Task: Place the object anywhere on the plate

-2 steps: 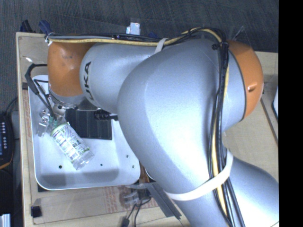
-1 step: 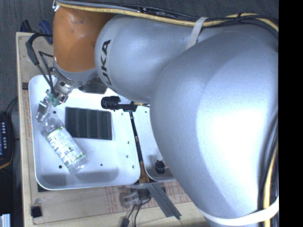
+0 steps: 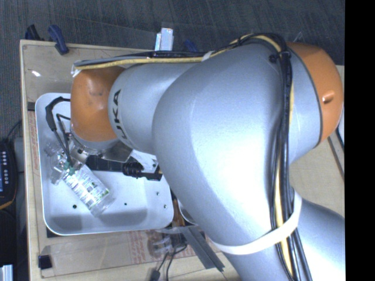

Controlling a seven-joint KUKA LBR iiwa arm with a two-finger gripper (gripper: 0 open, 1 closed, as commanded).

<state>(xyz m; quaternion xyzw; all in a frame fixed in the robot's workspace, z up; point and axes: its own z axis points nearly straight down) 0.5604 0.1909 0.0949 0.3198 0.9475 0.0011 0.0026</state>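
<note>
Seemingly the bottle (image 3: 87,187) lies in the left bin (image 3: 132,215), near its front-left corner, long axis slanting from back-left to front-right. The end effector (image 3: 69,154) sits just above its back end; whether it is spread or pinching, I cannot tell.

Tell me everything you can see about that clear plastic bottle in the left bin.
The clear plastic bottle lies on its side on the floor of the left white bin, running diagonally from upper left to lower right. It looks transparent and crinkled, with a white label bearing green print around its middle. Its upper-left end sits right under the arm's wrist, where the gripper comes down; whether anything grips it there cannot be told. The rest of it lies free on the bin floor.
</note>
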